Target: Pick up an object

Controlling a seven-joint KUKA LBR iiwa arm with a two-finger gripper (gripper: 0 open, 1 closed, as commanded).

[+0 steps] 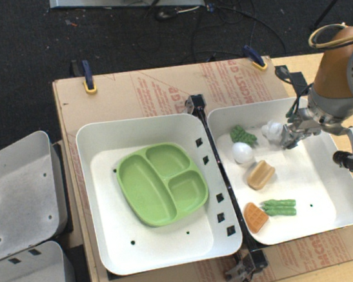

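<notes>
The right bin (pixel 342 205) holds several small items: a green leafy piece (pixel 243 136), a white egg-like ball (pixel 243 153), a tan bread-like block (pixel 261 175), an orange waffle-like piece (pixel 255 216) and green beans (pixel 279 207). A whitish object (pixel 271 131) lies near the bin's back. My gripper (pixel 286 136) hangs low at the bin's back right, just right of that whitish object. The arm's body hides how the gripper meets it.
The left bin (pixel 100 200) holds a green divided plate (pixel 162 183). A black divider (pixel 215 164) runs between the bins. Grey trays (pixel 14 192) lie off the bench to the left. Clamps (pixel 90 85) and cables sit at the bench's back edge.
</notes>
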